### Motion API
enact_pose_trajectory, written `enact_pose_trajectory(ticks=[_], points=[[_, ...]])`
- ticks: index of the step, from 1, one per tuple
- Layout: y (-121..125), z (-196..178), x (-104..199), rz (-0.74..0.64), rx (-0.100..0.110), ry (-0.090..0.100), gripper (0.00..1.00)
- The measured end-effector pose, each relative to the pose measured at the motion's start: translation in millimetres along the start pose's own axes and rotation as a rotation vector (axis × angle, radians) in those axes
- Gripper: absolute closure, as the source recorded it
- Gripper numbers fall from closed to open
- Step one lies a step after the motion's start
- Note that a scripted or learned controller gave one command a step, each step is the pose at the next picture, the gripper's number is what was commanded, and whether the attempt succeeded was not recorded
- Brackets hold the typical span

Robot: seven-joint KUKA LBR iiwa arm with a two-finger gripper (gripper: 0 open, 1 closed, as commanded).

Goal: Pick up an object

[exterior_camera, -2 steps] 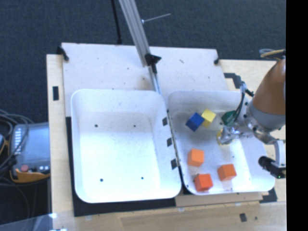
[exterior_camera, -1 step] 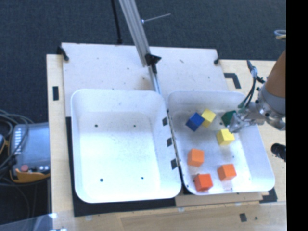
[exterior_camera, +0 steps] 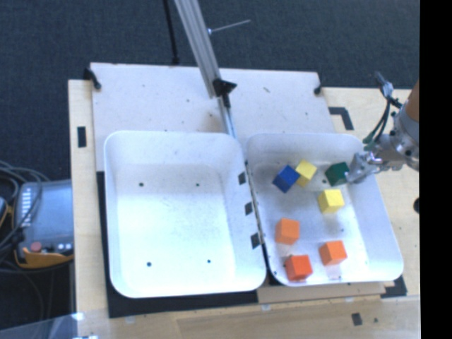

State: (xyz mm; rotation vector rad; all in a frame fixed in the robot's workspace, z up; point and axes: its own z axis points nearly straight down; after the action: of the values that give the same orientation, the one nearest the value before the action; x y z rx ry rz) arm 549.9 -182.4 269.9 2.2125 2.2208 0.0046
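The right bin (exterior_camera: 381, 210) holds several small cubes. A blue cube (exterior_camera: 285, 179) and a yellow cube (exterior_camera: 306, 171) touch near its back left. A dark green cube (exterior_camera: 337, 173) lies at the back right, with a second yellow cube (exterior_camera: 330, 200) just in front of it. Three orange cubes sit toward the front: one (exterior_camera: 287, 230) in the middle, one (exterior_camera: 298, 266) at the front left and one (exterior_camera: 332, 252) at the front right. My gripper (exterior_camera: 361, 167) hangs low over the bin's back right rim, right beside the green cube. Nothing shows in its grasp.
The left bin (exterior_camera: 113, 189) stands beside the right one, sharing a raised rim. A slanted metal camera pole (exterior_camera: 201, 41) rises from behind the bins. A grey box with cables (exterior_camera: 42, 221) sits off the bench at the left.
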Motion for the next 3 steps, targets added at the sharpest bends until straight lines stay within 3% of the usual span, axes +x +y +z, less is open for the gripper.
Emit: enact_pose_trajectory(ticks=[3], points=[[57, 5, 157, -0.004, 0.004, 0.003, 1.00]])
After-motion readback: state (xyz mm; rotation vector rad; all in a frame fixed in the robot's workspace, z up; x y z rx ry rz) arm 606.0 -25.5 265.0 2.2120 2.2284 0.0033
